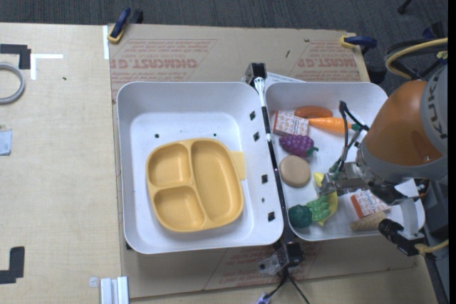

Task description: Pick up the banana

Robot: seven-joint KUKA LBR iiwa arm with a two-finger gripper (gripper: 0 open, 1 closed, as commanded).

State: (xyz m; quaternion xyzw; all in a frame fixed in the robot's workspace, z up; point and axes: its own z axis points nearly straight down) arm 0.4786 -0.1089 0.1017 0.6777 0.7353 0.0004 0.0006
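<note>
In the right bin [370, 92], the banana [326, 208] lies near the front edge, beside a green vegetable [300, 216], its long axis seemingly slanting toward the front-left corner. The jaws [330, 185] sit directly above it; their opening cannot be judged.

The banana [327, 209], yellow and partly hidden, is lying in the right bin [370, 91] near its front wall, touching the green vegetable [303, 215] at its left.
</note>
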